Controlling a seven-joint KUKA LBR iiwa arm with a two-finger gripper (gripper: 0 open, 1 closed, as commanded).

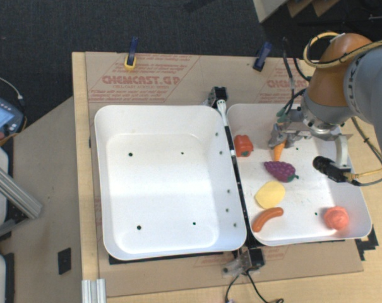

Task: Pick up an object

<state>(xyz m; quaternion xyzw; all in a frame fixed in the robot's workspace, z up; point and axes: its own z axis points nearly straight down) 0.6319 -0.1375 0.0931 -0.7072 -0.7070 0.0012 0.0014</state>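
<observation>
Two white bins [159, 128] are borne by the table. Jaws [280, 137] are lowered over a carrot [278, 151]; their state cannot be told. Carrot is judged light, stiff, slippery; mid-body grasp advised.

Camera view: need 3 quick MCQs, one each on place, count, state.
1. The purple plastic grape bunch lies in: A) the left white bin B) the right white bin C) on the cardboard
2. Items lying loose on the right bin's floor: A) two B) five C) eight
3. The hand is: A) shut on a small orange carrot-like piece B) parked over the left bin C) outside both bins

B: grapes sit mid right bin. B: red-orange piece, grapes, yellow piece, sausage, pink ball. A: the piece hangs between its fingers.
</observation>
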